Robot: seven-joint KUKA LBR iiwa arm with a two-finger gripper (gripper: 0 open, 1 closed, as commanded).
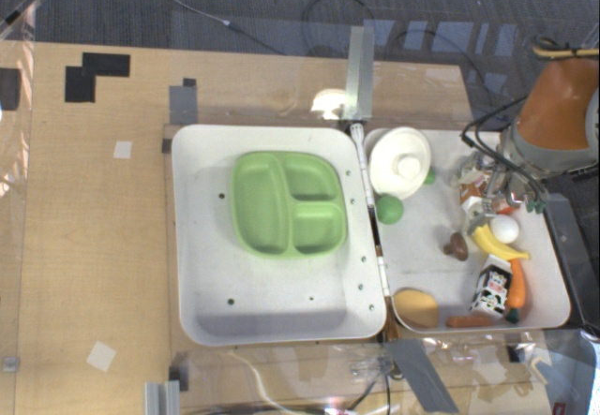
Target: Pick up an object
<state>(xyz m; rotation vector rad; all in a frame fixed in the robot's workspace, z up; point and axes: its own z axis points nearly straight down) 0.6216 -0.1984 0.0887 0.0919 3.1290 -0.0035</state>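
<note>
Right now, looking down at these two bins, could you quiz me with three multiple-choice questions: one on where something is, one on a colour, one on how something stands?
1. Where is the green tray?
A. left bin
B. right bin
C. on the bench

2. What colour is the ball beside the white lid?
A. red
B. green
C. blue

3. How does the carrot lie?
A. upright in a cup
B. flat in the right bin
C. inside the tray

Answers: 1 A, it fills the middle of the left bin. 2 B, it is plain green. 3 B, it lies flat next to the small carton.
</note>
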